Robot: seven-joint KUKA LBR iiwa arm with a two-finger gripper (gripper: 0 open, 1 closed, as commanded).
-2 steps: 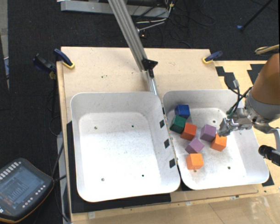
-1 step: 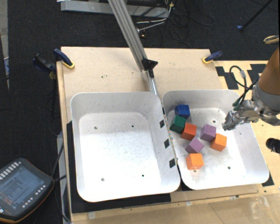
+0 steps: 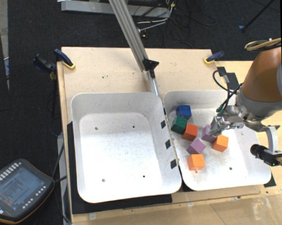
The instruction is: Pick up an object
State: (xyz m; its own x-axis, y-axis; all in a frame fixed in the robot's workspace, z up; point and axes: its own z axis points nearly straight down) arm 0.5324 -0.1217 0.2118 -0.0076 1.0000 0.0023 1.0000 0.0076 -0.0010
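Right bin: hand lowered among the blocks, directly over a purple block, beside an orange block. Finger state cannot be determined. Blue block and green block lie farther left. Left bin adjoins on the desk.

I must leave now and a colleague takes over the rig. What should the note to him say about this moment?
Gripper: low in the right bin, at a purple block beside an orange block. Whether it grips anything cannot be seen.
Blocks, all in the right bin: blue, green, orange, purple, orange, plus the two by the gripper.
Left bin: no blocks in it.
Done: the arm has reached the blocks. No block is seen lifted.
Left: confirm a grasp and raise one block.
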